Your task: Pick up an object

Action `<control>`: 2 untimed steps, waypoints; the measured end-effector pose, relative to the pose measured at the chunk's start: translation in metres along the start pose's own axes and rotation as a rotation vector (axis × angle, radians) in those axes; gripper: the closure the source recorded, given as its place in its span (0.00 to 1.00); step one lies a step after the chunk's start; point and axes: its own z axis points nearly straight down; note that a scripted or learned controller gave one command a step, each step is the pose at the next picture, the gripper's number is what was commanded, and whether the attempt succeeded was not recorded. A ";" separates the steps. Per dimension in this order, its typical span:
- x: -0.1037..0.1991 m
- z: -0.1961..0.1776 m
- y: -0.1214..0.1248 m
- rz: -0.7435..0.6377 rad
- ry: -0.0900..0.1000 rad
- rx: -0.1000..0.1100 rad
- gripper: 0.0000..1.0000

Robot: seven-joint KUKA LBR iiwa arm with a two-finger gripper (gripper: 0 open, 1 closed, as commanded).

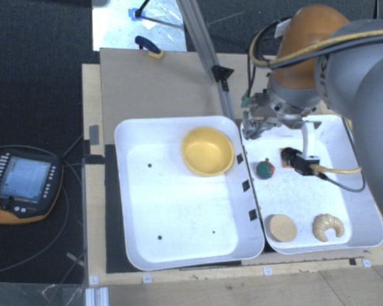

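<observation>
Two white bins sit side by side on a brown bench, and the left bin [179,234] has a yellow bowl [207,150] at its back. The right bin [345,203] has a small green ball [265,168], a round tan cookie [282,227] and a croissant [328,227]. The gripper [254,127] hangs over the back left corner of the right bin, holding nothing, and I cannot tell how it stands.

Even, bright overhead light; white bins [179,234] near blown out; soft shadows; slight overall blur; dark floor [38,56] underexposed.
</observation>
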 end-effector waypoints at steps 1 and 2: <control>0.047 0.005 0.015 0.001 0.000 0.000 1.00; 0.088 -0.009 0.026 0.001 0.000 -0.002 1.00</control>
